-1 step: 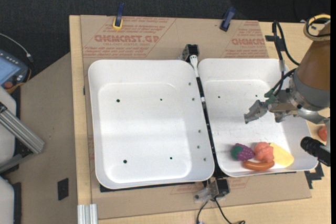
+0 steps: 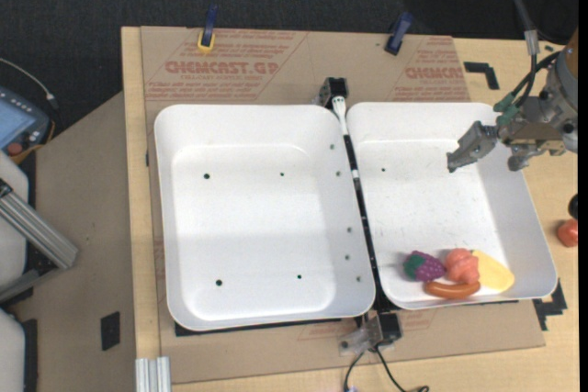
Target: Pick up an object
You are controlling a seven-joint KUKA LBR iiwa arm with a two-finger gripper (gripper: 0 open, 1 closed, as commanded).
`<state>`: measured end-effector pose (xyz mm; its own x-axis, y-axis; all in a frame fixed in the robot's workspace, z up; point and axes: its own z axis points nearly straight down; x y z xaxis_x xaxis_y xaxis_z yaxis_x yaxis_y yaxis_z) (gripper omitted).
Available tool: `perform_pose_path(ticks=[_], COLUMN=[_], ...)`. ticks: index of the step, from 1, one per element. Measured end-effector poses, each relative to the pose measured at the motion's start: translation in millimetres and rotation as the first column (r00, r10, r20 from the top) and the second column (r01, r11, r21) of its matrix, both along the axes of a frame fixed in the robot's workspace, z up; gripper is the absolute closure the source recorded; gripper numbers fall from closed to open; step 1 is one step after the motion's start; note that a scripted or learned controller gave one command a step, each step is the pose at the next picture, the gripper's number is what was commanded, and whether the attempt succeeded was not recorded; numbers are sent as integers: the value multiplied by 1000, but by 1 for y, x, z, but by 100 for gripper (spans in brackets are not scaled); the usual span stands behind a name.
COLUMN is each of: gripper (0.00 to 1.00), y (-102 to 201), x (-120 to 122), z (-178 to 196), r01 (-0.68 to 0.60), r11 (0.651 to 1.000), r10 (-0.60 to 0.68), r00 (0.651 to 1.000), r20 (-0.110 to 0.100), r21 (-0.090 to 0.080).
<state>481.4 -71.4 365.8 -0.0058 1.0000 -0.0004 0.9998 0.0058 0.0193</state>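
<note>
Two shallow white bins sit side by side on a brown board: the left bin point(image 2: 184, 197) and the right bin point(image 2: 413, 197). The gripper point(image 2: 493, 151) hangs over the upper right part of the right bin with its two fingers spread apart and nothing between them. In the near right corner of that bin lie a purple bunch of grapes point(image 2: 424, 265), a reddish-orange toy point(image 2: 462, 264), a yellow piece point(image 2: 496, 274) and a sausage point(image 2: 452, 289), all close together and well apart from the gripper.
</note>
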Motion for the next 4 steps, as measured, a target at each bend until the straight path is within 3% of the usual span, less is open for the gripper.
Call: perform_pose_path(ticks=[1,2,3,4], gripper=[0,100,100,100], y=[30,29,20,78], x=[-1,-1,-4,5], z=[118,121,-31,-41], r01=[1,5,9,0], r11=[1000,1000,1000,1000], r10=[-1,-5,-9,0], r00=[1000,1000,999,1000], r20=[-1,-13,-36,-24], r21=[0,-1,1,3])
